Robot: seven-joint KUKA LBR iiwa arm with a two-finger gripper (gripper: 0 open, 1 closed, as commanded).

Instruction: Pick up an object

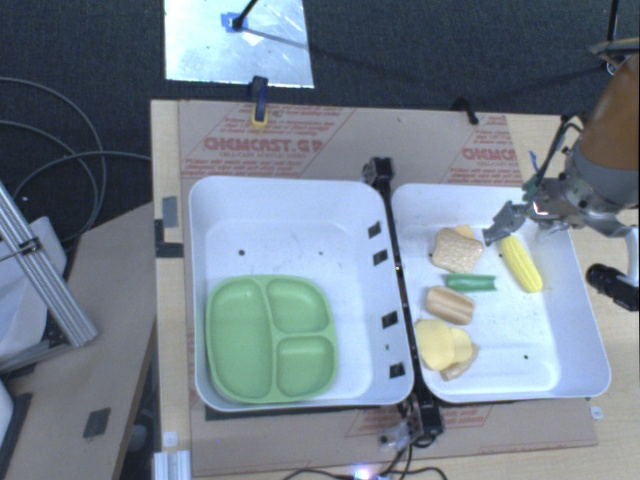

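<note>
From the overhead camera I count two shallow white bins side by side. The left bin [300, 208] holds one thing — a pale green plastic plate [268, 338] with three compartments, smooth and rounded at the corners, lying in the near left part.

The right bin [560, 358] holds five toy foods: a yellow corn cob [521, 263], a tan, rough-textured cracker-like square [457, 250], a slim green pod [470, 283], a small bun-shaped hot dog [449, 305] and a pale yellow lumpy piece [443, 347] nearest me.

The gripper [502, 226] hangs over the far part of the right bin, just beside the corn's upper end and the cracker — whether its grey fingers are spread or pressed together I cannot tell, as they blur against the wrist. The arm is cut off at the right edge.
</note>
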